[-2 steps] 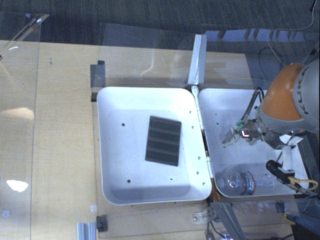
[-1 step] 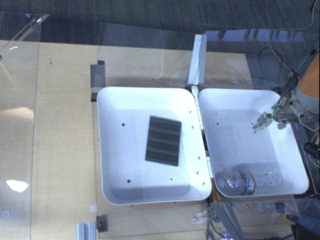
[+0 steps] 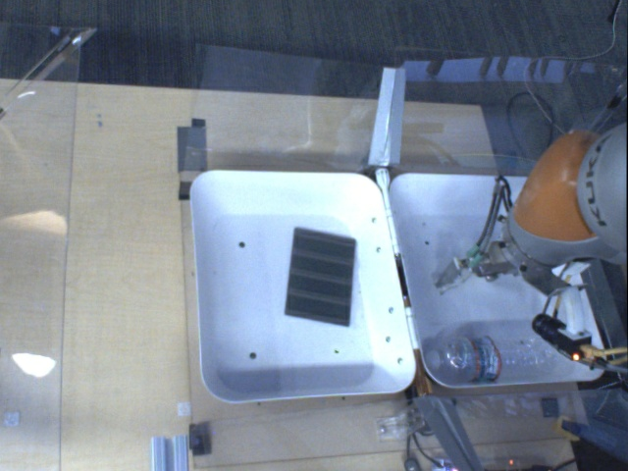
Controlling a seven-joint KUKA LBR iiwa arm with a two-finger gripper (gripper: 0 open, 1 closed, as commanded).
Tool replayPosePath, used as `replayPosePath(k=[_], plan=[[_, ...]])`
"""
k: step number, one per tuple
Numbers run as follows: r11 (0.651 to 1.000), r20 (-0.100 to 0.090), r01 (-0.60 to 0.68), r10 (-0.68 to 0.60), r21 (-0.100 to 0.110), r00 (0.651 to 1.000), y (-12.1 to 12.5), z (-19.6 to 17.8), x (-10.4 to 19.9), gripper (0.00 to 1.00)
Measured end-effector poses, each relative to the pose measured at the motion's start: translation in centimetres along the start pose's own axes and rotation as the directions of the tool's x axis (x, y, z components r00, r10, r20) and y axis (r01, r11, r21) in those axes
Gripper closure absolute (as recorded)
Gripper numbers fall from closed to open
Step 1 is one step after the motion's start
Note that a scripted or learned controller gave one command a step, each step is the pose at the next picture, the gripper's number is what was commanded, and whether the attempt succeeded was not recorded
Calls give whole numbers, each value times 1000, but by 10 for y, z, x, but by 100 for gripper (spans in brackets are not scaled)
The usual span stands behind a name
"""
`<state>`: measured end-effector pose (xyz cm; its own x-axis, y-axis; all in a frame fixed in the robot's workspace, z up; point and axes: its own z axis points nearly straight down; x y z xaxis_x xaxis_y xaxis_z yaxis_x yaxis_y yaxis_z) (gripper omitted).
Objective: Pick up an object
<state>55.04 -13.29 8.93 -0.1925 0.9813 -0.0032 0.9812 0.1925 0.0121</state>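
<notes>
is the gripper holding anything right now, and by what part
Nothing is held. The gripper hangs over bare floor of the right bin with nothing between its jaws. The clear plastic bottle lies apart, near that bin's front edge.

Robotics lab here, grey arm (image 3: pixel 589 204) over a wooden bench (image 3: pixel 108 292), two white bins (image 3: pixel 211 263), loose cabling (image 3: pixel 442 449), carpeted floor (image 3: pixel 245 8)

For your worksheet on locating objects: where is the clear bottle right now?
The bottle lies on its side in the right bin, near that bin's front edge, below the gripper in the camera view. The dark ridged block sits in the left bin.
</notes>
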Motion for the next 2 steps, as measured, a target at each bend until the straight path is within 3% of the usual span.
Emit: replayPosePath(k=[1,2], plan=[[988,0,-157,157,6,988,106,4,-24,0],[992,0,-125,125,6,992,16,-51,-55,0]])
